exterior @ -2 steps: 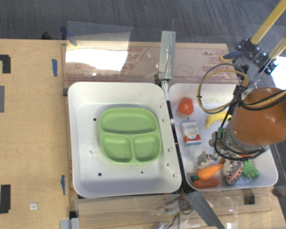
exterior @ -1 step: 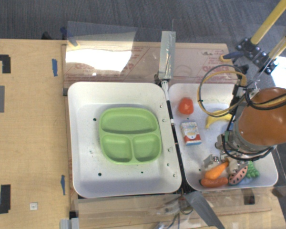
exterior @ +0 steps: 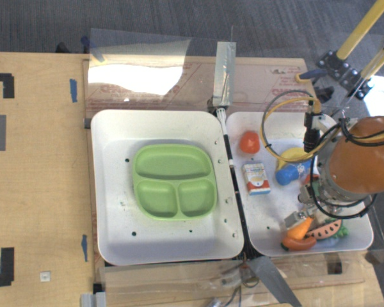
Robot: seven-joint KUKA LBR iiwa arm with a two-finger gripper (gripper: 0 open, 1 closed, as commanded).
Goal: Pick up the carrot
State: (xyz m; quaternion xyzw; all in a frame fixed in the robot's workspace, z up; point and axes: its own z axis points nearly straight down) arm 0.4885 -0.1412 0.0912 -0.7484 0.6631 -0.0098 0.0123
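Observation:
The carrot (exterior: 299,231), an orange piece, lies near the front edge of the right bin (exterior: 269,238). It rests against a red slice with dark seeds (exterior: 323,229) and a red-orange piece (exterior: 297,244). My gripper (exterior: 297,220) hangs low right over the carrot's upper end, under the grey wrist and orange band (exterior: 363,153). Its metal tip seems to touch or nearly touch the carrot. The wrist and cables hide the back of the pile.
Further back in the right bin lie a red-orange round fruit (exterior: 248,142), a small carton (exterior: 256,178), a blue item (exterior: 287,174) and a yellow piece (exterior: 294,153). The left bin (exterior: 109,171) holds a green divided plate (exterior: 175,181). A ridge (exterior: 233,190) separates the bins.

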